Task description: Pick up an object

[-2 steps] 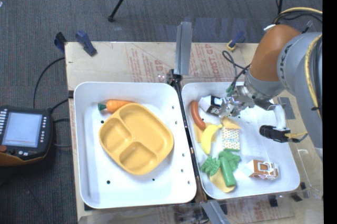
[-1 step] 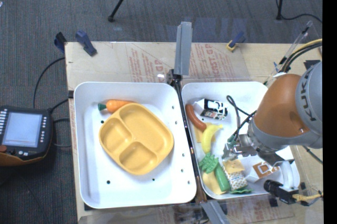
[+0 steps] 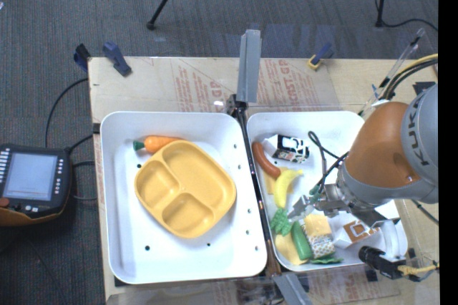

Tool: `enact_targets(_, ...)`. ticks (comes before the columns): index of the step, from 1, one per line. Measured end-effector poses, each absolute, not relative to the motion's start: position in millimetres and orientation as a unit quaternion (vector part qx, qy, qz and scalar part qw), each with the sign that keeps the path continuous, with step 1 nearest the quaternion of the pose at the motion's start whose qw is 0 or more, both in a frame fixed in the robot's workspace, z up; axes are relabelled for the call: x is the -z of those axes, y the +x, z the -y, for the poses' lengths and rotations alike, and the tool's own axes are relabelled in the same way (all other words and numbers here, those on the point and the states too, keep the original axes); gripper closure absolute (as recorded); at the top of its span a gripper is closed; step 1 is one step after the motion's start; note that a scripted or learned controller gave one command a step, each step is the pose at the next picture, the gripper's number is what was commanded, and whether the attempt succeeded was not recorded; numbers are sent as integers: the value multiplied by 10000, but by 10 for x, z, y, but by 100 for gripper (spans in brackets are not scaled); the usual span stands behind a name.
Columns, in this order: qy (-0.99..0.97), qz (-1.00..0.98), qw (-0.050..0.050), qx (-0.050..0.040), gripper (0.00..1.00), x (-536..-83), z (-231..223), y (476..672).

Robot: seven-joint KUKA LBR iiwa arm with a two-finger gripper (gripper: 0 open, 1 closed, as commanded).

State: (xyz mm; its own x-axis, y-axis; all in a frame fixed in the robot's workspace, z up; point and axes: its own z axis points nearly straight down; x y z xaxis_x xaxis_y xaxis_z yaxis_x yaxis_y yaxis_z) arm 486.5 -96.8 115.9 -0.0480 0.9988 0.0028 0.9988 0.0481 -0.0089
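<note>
The right bin (image 3: 336, 121) holds a pile of toy food: a sausage (image 3: 265, 159), a banana (image 3: 285, 185), a black-and-white toy car (image 3: 290, 147), a green cucumber-like piece (image 3: 300, 242), a cheese-coloured block (image 3: 318, 226) and green leafy bits (image 3: 281, 222). My gripper (image 3: 313, 201) hangs low over the middle of this bin, just right of the banana and above the block. Most of it sits under the grey wrist and orange band (image 3: 379, 146). Nothing is seen between its fingers.
The left bin (image 3: 118, 182) carries a yellow divided plate (image 3: 184, 187) and a toy carrot (image 3: 159, 143) at its upper left. A grey post (image 3: 249, 71) stands at the back between the bins. A teach pendant (image 3: 32, 182) lies off the bench's left side.
</note>
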Motion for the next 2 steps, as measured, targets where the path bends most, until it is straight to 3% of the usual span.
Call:
enact_targets(1, -6485, 7612, -63, 34, 0, -916, 902, 4812)
enact_targets(2, -6502, 7598, -28, 51, 100, -997, 891, 4820)
